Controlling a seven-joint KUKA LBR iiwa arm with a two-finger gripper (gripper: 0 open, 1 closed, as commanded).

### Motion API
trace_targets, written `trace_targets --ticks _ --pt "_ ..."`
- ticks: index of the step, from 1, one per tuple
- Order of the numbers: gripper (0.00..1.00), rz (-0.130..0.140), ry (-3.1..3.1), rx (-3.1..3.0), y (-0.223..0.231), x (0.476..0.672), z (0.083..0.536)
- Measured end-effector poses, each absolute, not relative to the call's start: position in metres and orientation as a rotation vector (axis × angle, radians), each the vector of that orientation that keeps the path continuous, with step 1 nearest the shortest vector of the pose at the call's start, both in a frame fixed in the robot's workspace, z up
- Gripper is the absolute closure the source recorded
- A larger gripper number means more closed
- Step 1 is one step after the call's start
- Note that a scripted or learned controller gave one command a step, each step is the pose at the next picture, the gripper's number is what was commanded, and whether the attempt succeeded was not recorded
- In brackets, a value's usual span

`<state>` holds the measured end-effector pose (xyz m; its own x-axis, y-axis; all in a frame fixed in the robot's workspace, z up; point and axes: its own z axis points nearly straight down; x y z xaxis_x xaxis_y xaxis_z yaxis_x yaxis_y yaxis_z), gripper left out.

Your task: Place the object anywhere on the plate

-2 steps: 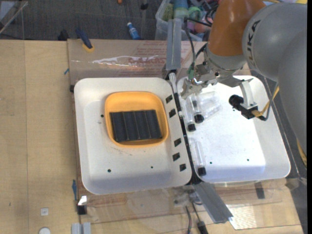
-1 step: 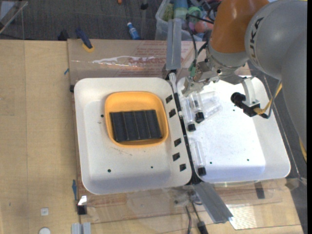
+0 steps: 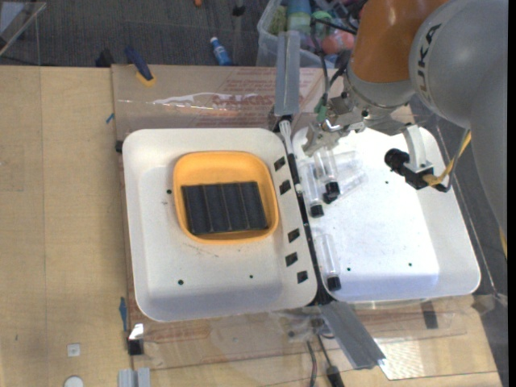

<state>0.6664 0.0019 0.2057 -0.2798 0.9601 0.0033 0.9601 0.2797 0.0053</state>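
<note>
A yellow plate (image 3: 225, 195) sits in the left bin (image 3: 153, 272), left of centre in the frame, with a dark ribbed block (image 3: 224, 207) lying flat on it. The arm (image 3: 419, 39) reaches in from the upper right; its tool (image 3: 321, 161) hangs over the right bin (image 3: 395, 240) beside the divider, and whether it is spread or pressed together I cannot tell.

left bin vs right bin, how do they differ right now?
The left bin holds a yellow plate bearing a dark ridged block; the right bin holds no plate. The gripper hangs over the right bin, not the left. Both are shallow and white.
</note>
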Motion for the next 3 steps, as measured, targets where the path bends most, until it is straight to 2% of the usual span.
trace_targets --ticks 1,2,3 --pt "1.00 -0.001 2.619 1.740 0.018 0.667 0.185" --pt "1.00 0.001 2.821 1.386 0.036 0.667 0.185" --pt "0.00 0.002 2.820 1.387 0.036 0.667 0.185"
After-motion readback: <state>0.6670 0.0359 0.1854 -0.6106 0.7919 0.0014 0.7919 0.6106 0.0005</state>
